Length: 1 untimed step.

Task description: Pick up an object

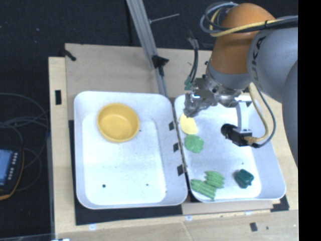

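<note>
Where jaws [192,109] hang, yellow piece [188,125] (below)

Bright overhead light washes the white bins [120,195] almost to glare (the surrounding floor falls dark), with soft shadows and slightly grainy, soft focus.
</note>
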### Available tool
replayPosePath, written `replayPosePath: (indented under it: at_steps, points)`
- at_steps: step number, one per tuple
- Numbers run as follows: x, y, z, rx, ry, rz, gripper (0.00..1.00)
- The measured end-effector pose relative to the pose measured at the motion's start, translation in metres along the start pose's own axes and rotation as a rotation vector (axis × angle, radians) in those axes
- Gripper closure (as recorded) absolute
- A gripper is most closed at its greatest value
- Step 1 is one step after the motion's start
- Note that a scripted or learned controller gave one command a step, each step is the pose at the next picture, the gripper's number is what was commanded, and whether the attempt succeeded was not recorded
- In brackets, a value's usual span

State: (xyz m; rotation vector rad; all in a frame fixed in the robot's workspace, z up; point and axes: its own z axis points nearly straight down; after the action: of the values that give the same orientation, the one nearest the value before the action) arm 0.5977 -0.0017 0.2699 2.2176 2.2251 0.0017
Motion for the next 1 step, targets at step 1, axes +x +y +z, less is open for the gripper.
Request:
replayPosePath:
  at_steps: [1]
  points:
    - [0.0445, 0.0166, 0.018, 0.002, -0.001, 0.001, 1.0]
